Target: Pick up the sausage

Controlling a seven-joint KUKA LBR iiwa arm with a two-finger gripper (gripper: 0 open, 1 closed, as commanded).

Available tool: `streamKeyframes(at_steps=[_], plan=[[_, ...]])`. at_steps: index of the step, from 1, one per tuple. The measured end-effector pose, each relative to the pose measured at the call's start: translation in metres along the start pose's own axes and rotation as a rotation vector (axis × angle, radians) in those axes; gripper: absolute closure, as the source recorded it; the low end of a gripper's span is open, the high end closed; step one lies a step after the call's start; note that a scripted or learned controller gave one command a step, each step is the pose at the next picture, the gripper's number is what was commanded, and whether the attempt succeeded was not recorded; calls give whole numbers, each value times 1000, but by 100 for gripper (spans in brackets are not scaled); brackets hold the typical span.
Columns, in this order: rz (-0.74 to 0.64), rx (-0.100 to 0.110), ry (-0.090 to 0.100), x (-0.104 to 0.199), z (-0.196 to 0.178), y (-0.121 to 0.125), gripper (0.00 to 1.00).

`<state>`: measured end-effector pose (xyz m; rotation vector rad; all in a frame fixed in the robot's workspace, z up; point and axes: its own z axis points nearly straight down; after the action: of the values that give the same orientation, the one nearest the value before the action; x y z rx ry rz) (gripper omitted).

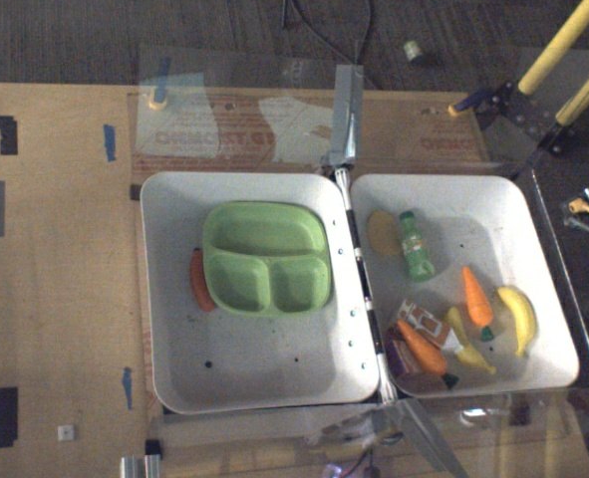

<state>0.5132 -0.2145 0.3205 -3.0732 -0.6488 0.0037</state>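
Reddish-orange sausage (201, 280) lies in the left bin (174, 357), touching the left edge of the green 3-compartment tray (266, 258). Right bin (533, 229) holds a green bottle (415, 247), 2 carrots (1 (476, 298) beside the banana (519, 318)) and a tan disc (383, 232). Jaw state: cannot tell.

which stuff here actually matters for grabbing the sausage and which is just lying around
For the job:
- sausage, lying in the left bin, against the left edge of the green plate

Just lying about:
- green divided plate
- green bottle
- tan round piece
- two carrots
- two bananas
- right bin holding these
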Motion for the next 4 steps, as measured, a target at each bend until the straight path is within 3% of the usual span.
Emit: streamKeyframes(at_steps=[1, 2, 3, 4], plan=[[158, -1, 0, -34, -114, -6, 0], [194, 2, 0, -34, -9, -7, 0], [214, -1, 1, -35, -26, -5, 0], [214, 2, 0, -34, 25, -7, 0]])
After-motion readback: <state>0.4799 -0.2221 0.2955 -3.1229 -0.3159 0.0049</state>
